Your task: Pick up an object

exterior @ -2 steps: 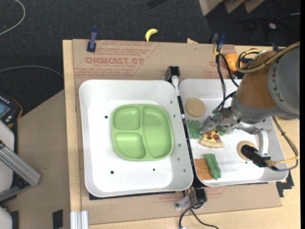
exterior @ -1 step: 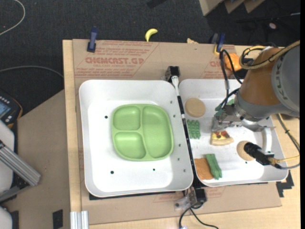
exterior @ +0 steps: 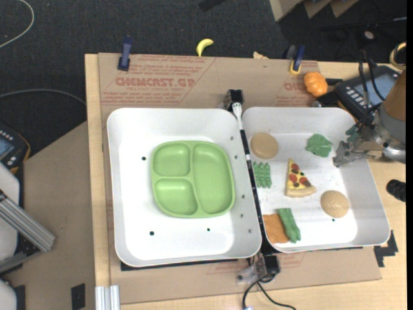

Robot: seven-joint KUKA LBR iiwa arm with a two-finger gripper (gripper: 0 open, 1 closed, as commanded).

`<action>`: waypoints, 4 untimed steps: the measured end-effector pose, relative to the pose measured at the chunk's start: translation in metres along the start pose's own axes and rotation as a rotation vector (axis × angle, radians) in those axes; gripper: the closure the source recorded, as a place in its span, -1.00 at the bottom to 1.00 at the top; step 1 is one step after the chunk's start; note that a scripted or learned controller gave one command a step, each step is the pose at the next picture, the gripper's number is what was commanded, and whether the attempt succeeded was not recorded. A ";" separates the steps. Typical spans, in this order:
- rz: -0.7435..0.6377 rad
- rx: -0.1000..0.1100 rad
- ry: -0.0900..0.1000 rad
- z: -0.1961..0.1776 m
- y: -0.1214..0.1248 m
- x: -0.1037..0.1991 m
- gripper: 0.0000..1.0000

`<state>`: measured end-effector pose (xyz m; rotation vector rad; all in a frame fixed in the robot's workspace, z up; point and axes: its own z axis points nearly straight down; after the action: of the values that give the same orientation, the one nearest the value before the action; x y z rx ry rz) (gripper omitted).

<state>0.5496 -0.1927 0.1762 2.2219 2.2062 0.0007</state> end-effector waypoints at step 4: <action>-0.013 0.001 0.006 -0.028 0.001 0.027 1.00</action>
<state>0.5501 -0.1658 0.2039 2.2107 2.2247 0.0067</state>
